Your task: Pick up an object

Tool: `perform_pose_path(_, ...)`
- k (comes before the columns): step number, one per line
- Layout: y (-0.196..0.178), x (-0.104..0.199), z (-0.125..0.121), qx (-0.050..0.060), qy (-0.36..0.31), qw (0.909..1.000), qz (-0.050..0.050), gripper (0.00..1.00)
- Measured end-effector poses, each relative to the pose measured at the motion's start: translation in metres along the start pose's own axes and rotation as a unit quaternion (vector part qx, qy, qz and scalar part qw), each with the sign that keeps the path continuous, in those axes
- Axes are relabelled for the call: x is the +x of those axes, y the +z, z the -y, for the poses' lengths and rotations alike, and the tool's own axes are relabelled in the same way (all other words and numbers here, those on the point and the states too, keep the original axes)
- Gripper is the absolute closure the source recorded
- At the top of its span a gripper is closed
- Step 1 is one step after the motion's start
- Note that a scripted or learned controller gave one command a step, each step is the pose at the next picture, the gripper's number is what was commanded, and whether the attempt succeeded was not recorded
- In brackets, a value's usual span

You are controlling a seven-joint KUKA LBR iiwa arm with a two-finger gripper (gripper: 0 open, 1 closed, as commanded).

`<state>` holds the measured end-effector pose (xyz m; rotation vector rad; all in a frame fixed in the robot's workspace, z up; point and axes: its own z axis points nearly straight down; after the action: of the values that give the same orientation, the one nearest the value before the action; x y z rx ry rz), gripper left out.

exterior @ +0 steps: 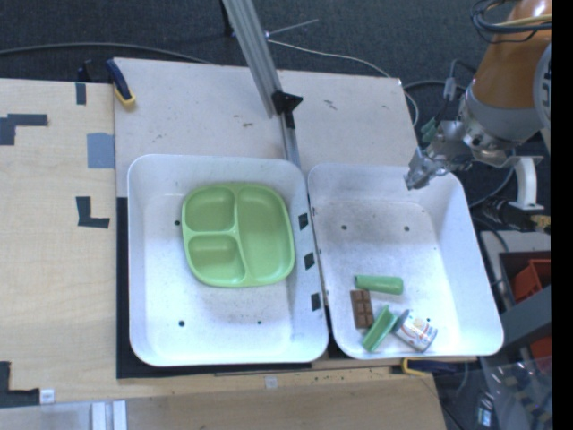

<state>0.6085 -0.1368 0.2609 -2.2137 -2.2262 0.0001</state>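
Note:
My gripper [419, 179] hangs over the far right corner of the right bin [466, 240], well above and apart from the objects. In that bin's near part lie a green cylinder [380, 284], a brown chocolate-like bar [362, 309], a second green stick [379, 329] lying at a slant, and a small silver can [416, 332] on its side. Nothing shows between the fingertips. A green divided plate [239, 234] rests in the left bin [152, 330].
A slanted metal pole [258, 47] rises from the clamp between the bins at the back. A blue and yellow tool [120, 82] lies on the bench's far left. Cables run behind the right bin near the arm.

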Motion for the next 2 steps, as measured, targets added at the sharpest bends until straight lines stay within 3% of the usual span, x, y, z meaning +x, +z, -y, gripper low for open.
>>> perform_pose_path(2,0.005,0.094,0.016,0.000,0.000,1.0000,0.000,1.00)
